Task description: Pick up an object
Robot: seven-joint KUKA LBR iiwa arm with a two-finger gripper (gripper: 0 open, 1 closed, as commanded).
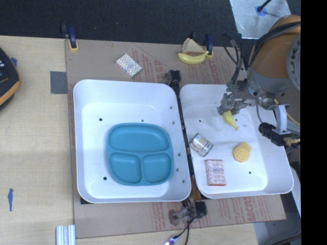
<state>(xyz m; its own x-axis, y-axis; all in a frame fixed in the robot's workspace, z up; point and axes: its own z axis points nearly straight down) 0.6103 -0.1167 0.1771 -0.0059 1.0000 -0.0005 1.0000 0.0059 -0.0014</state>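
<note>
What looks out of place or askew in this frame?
Two items lie on the cardboard outside the bins: a banana and a small patterned packet. In the right bin, the can lies on its side.

In the right bin [265, 180], a small yellow banana-shaped piece [230, 120] lies slanted near the back wall, a silvery can [201, 144] lies on its side toward the left wall, a bumpy yellow lump [242, 151] sits mid-floor, and a red-and-white packet [215, 172] lies flat near the front rim.
</note>
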